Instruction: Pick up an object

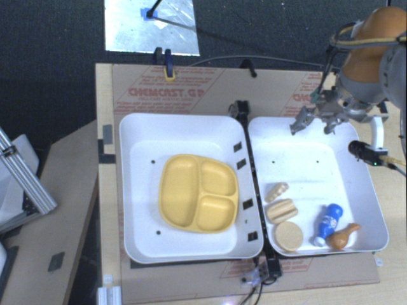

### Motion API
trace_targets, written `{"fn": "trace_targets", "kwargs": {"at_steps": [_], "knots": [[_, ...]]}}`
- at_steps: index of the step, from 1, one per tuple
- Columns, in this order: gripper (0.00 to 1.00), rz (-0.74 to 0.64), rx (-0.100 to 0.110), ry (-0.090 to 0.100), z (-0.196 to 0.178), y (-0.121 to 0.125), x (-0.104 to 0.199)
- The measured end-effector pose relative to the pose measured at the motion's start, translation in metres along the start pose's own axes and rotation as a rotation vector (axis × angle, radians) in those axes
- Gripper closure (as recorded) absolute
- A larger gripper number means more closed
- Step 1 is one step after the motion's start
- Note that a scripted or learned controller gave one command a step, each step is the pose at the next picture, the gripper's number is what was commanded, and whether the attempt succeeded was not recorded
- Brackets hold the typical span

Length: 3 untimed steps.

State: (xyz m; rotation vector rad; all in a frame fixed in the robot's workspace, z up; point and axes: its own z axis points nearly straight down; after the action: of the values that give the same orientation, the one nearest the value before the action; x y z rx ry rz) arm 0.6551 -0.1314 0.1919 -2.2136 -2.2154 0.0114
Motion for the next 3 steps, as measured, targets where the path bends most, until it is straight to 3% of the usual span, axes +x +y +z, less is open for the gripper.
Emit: {"fn": "trace_targets", "kwargs": {"at_steps": [1, 3], "knots": [[0.00, -0.002, -0.013, -0.002, -0.009, 0.003, 0.000], [0.00, -0.003, -0.011, -0.002, 0.075, 0.006, 0.001]]}}
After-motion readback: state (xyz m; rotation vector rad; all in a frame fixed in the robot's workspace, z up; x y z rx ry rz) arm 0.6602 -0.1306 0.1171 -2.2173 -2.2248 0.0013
